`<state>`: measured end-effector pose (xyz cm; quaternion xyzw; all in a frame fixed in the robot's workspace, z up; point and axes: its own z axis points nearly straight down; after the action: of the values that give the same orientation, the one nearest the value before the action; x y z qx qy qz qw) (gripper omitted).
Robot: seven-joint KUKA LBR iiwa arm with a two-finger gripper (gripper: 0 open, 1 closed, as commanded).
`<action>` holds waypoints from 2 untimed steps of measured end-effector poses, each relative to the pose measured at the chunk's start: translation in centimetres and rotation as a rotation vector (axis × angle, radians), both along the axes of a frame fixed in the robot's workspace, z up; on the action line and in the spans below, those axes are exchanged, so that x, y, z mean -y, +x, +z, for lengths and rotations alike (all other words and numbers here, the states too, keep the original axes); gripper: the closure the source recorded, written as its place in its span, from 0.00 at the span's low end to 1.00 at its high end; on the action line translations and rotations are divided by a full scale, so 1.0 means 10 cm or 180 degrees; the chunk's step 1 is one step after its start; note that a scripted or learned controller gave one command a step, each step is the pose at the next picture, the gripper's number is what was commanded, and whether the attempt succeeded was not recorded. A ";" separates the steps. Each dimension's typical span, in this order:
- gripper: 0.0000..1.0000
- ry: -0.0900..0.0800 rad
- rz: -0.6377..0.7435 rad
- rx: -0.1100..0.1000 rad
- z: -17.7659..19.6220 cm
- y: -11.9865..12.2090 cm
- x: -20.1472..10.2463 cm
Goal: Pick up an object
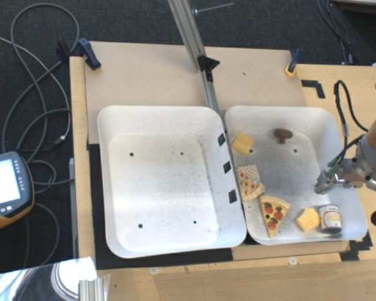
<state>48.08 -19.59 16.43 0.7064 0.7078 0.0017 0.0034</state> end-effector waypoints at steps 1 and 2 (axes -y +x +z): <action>1.00 -0.0001 0.0001 -0.0001 0.44 0.04 0.02; 1.00 -0.0003 0.0001 0.0002 0.85 0.06 0.03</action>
<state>48.65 -19.87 24.97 0.7063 0.7079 0.0015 0.0039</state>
